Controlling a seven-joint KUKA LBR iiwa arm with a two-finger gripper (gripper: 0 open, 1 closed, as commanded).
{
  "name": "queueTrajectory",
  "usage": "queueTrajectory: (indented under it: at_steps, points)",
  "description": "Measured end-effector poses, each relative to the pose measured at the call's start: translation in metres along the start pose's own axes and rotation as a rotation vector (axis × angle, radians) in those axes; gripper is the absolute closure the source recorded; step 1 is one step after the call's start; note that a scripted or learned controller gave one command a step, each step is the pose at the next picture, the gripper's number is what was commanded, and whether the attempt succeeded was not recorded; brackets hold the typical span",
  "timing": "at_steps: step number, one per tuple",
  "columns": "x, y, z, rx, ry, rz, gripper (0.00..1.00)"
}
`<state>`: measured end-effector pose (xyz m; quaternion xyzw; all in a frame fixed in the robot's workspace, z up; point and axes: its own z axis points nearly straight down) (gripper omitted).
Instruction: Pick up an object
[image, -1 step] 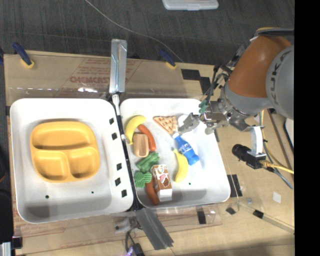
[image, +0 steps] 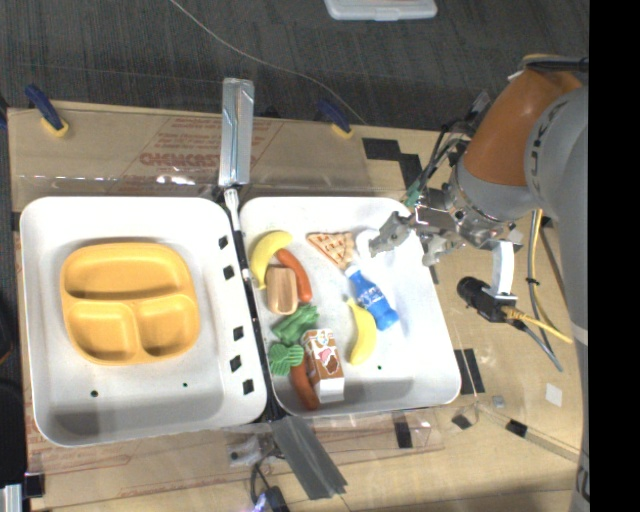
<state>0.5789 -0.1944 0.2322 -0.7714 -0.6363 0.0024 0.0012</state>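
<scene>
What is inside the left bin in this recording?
The left bin holds one yellow divided tray, lying flat with its three compartments bare. Whatever the tray covers on the bin floor cannot be seen.

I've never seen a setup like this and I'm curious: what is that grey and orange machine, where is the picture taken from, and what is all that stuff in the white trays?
The picture comes from one camera fixed above the bench, looking down at a slant. The grey and orange machine on the right is a robot arm; a program steers it. At its end sits its tool, the part meant for grasping, now over the upper right of the right bin.

That bin holds toy food: two bananas, a hot dog, a pizza slice, a blue bottle, green leaves and a small carton. The left bin holds a yellow divided tray.

I see nothing held in the tool.
</scene>
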Motion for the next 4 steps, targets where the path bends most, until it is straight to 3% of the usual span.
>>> queueTrajectory:
  at_steps: [1, 2, 3, 4]
  points:
    - [0.021, -0.031, 0.114, -0.023, 0.0, 0.082, 0.0]
    - [0.044, -0.085, 0.142, -0.003, 0.004, 0.158, 0.0]
    - [0.044, -0.083, 0.134, -0.004, 0.003, 0.154, 1.0]
    - [0.117, -0.031, 0.041, -0.004, 0.003, -0.006, 1.0]
